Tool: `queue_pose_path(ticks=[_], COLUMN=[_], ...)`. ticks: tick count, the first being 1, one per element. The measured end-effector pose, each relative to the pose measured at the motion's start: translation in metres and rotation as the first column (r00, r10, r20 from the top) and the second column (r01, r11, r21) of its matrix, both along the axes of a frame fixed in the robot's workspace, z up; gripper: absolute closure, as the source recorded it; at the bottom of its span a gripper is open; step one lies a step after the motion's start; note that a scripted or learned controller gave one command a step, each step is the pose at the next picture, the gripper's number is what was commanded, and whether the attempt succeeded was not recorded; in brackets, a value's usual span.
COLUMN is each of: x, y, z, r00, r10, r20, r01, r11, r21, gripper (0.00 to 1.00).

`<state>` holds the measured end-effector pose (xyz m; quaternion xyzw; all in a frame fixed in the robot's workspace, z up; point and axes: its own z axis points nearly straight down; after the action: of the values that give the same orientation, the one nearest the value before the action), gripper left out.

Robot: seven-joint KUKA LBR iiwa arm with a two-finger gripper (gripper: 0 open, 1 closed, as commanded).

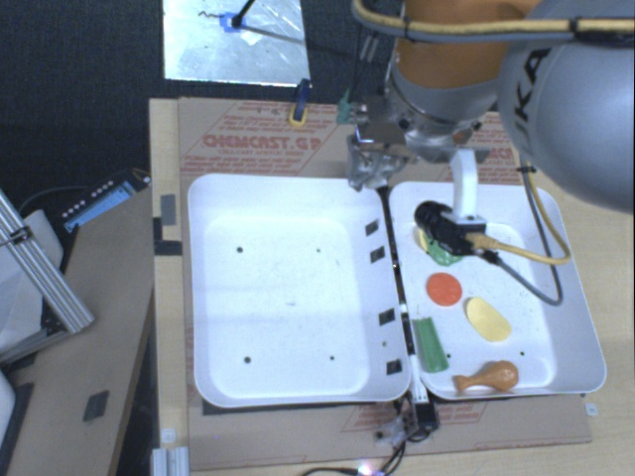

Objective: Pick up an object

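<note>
My gripper (370, 173) hangs over the far end of the divider between the two bins, at the back rim. The right bin (556, 228) holds several small things. A red disc (444, 289) lies near its middle, with a yellow oval piece (487, 319) just right of it. A green block (431, 344) lies along the bin's left wall, and an orange drumstick-shaped piece (488, 376) rests at the front. A green and yellow piece (444, 257) is partly hidden under the robot's wrist hardware. Nothing shows between the gripper's tips.
The left bin (203, 266) sits beside the right one on a cardboard sheet (258, 139). A shiny metal plate (234, 28) lies behind the bins, and a yellow and blue clip (299, 107) stands on the cardboard's far edge.
</note>
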<state>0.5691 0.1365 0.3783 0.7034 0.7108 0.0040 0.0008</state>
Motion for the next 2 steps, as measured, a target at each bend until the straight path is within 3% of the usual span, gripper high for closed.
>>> queue_pose_path(ticks=[1,2], x=[-0.007,-0.086], y=[0.068,0.101], z=[0.079,0.149], r00=[1.0,1.0], r10=[0.002,0.002], r20=[0.003,0.0], r01=[-0.002,-0.002], r11=[1.0,1.0], r21=[0.002,0.003], gripper=[1.0,1.0])
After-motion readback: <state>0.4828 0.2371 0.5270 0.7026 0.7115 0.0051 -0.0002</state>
